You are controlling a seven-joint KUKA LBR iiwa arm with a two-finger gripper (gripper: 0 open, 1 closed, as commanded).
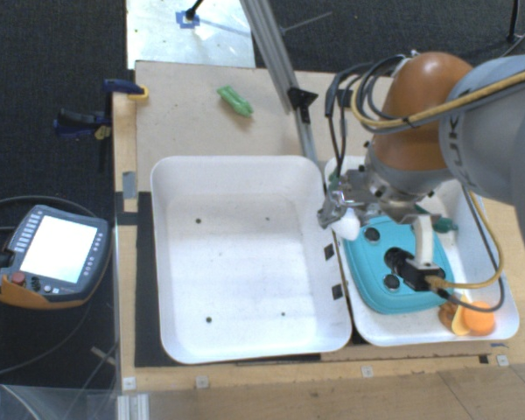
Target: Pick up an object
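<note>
Camera view. Hand (335, 206) low over the left wall of the right bin (394, 327), right at the seam with the left bin (162, 234). Clenched or released: cannot tell, hidden under the wrist from this angle.

Just below the hand, touching or nearly so, a small white rounded object (347, 227). Cannot tell whether gripped or merely beside the tip.

Right of and below the hand, a teal tray-like piece (367, 269), flat on the right bin floor and taking most of it. Well away from the hand, in the lower-right corner of that bin, an orange ball-like object (479, 322) with something brownish next to it, too small to name.

Left of the hand, the left bin with a few dark specks on its floor. Up and left of the hand, out on the table (184, 103), a green object (235, 101), outside both bins. Far left of the hand, off the table, a teach pendant (48, 256).

Step, as judged: at the grasp itself, down at object height beside the white piece; nothing clearly lifted. Next move calls for a sure closure on the white rounded object, then a straight lift clear of the bin wall. Risk of clipping the rim or rolling the round piece away, given the spot hard against the wall.
</note>
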